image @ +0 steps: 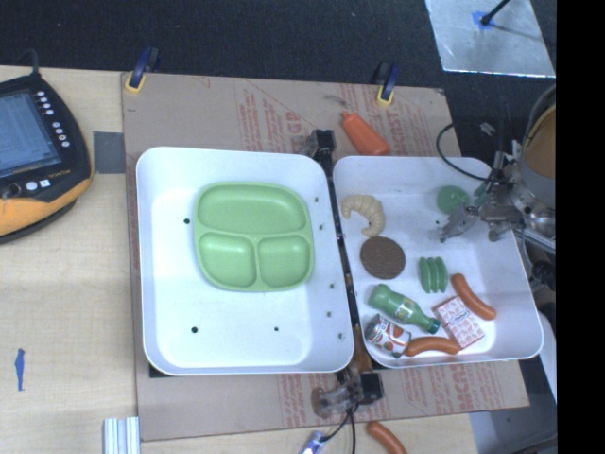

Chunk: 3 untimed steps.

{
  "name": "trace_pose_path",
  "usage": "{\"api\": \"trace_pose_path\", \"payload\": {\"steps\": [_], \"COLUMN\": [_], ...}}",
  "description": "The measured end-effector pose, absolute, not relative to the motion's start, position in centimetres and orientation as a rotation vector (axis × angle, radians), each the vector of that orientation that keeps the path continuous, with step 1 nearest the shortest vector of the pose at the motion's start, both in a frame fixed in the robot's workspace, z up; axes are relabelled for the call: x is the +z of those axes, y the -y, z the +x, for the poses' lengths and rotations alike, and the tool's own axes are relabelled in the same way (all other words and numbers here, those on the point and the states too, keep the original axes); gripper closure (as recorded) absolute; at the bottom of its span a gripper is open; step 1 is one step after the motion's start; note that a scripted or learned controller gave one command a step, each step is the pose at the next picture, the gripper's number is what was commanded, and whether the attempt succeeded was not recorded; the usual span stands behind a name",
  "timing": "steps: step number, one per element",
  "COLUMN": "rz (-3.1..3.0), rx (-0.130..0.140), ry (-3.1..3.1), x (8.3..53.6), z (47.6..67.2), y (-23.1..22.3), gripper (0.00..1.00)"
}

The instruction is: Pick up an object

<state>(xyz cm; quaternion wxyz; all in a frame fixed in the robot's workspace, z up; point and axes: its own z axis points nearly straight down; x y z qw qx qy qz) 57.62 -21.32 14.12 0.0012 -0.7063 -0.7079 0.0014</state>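
Observation:
The right bin [510,253] holds several small toy foods. A tan croissant [365,211] lies at its upper left, with a brown round patty [383,256] below it. A green pea pod [432,274] sits mid-bin. Along the front lie a green bottle [402,308], a small can [386,334], a red-and-white packet [458,322] and two sausages [473,296] [432,346]. A green round piece [452,198] lies at the upper right. My gripper [465,222] hangs low in the bin's right part, just below and beside that green piece.
The left bin [161,253] holds a green divided plate [253,235]. An orange carrot [364,133] lies on the cardboard behind the bins, and another sausage [388,436] lies in front. A control pendant [38,154] rests at the far left. A black cable [463,164] loops over the right bin's back edge.

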Motion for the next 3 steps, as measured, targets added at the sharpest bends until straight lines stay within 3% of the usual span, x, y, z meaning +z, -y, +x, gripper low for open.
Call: {"api": "trace_pose_path", "payload": {"steps": [1, 2, 3], "rz": [-2.216, -2.218, -2.214], "rx": [0.004, 0.001, 0.002], "ry": [2.225, 2.226, 2.231], "x": [9.2, 9.3, 10.5], "z": [62.5, 65.7, 65.7], "y": [21.1, 21.2, 21.3], "gripper": [0.0, 0.0, 1.0]}}
